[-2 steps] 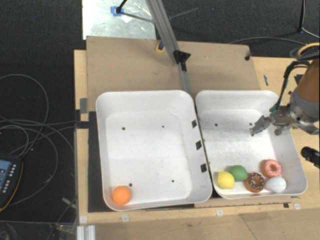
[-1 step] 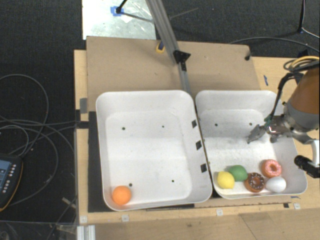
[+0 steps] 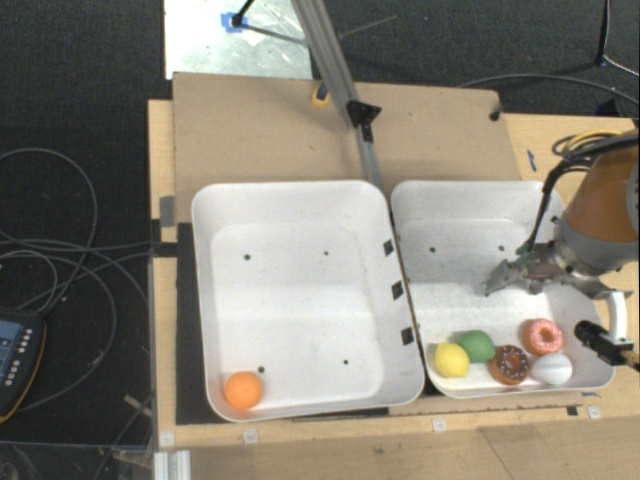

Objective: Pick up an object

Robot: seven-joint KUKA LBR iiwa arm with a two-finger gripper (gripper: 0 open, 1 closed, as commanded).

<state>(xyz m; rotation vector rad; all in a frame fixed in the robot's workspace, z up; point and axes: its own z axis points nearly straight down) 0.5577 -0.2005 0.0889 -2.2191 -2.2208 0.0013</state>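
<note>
**Q:** Where is the arm sitting right now?

**A:** The arm (image 3: 600, 208) is reaching in from the right and hanging over the right bin (image 3: 470, 213). Its gripper (image 3: 515, 276) is hovering above the bin's bare white floor, roughly mid-bin, with nothing between its fingers.

**Q:** Are the fingers spread or pressed together?

**A:** From this slanted overhead angle it is not possible to tell.

**Q:** And the things it could be picking up?

**A:** Most are crowding the near edge of the right bin. A yellow ball (image 3: 451, 359) is lying at the left end of the cluster, touching a green ball (image 3: 477, 345) just behind it. A chocolate doughnut (image 3: 510, 365) is sitting to their right, a pink doughnut (image 3: 542, 337) is resting behind that, and a white ball (image 3: 551, 369) is lying beside the chocolate one at the near right corner. The gripper is staying clear of all of them.

**Q:** What is the other bin holding?

**A:** The left bin (image 3: 290, 203) is holding an orange ball (image 3: 242, 390), lying in its near left corner, well apart from the gripper.

**Q:** Anything else on view?

**A:** Cables (image 3: 60, 268) are trailing across the dark floor to the left of the bench (image 3: 260, 118).
</note>
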